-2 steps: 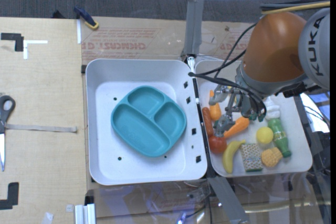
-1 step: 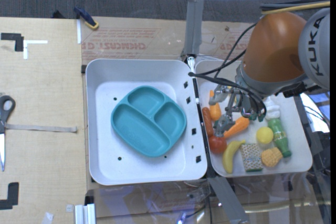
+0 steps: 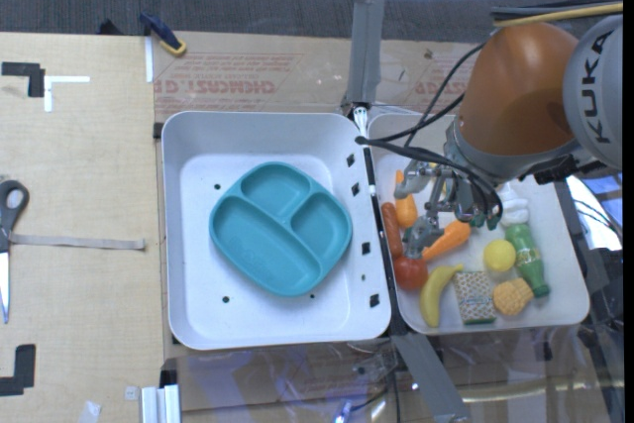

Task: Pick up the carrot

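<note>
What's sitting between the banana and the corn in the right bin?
In the camera view, a speckled sponge block lies between the banana and the corn.

Teal divided plate [image 3: 281,228] in left bin [image 3: 178,213], banana [image 3: 435,291], lemon [image 3: 499,256], green bottle [image 3: 528,262], scissors [image 3: 8,243] on bench

Bench [image 3: 79,312]: pale wood surface. Two white bins side by side, left bin [image 3: 178,243], right bin [image 3: 565,312]. Scissors [image 3: 8,233] at left edge. Black brackets [image 3: 25,79] far left and near left. Blue-yellow clip [image 3: 161,33] at far edge.
</note>
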Tool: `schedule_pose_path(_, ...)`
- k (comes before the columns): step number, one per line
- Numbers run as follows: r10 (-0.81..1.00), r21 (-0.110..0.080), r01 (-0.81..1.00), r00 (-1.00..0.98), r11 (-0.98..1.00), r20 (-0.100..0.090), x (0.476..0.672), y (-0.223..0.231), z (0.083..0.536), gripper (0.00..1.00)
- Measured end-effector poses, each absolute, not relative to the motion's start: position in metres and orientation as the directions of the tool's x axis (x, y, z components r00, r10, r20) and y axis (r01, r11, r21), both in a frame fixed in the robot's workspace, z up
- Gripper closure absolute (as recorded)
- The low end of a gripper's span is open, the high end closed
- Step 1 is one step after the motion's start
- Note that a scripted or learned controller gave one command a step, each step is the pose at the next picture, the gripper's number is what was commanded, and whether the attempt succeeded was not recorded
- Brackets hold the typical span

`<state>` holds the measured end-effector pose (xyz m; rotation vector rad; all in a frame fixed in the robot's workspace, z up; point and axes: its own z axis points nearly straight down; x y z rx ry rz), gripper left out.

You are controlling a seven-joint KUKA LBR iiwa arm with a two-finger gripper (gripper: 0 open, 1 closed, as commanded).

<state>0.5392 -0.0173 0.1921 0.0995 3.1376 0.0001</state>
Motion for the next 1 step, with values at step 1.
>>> schedule_pose_path(1,0.063,0.000,0.063,-0.998,0.998,-0.002,0.5392,-0.0173,0.1921,0.00)
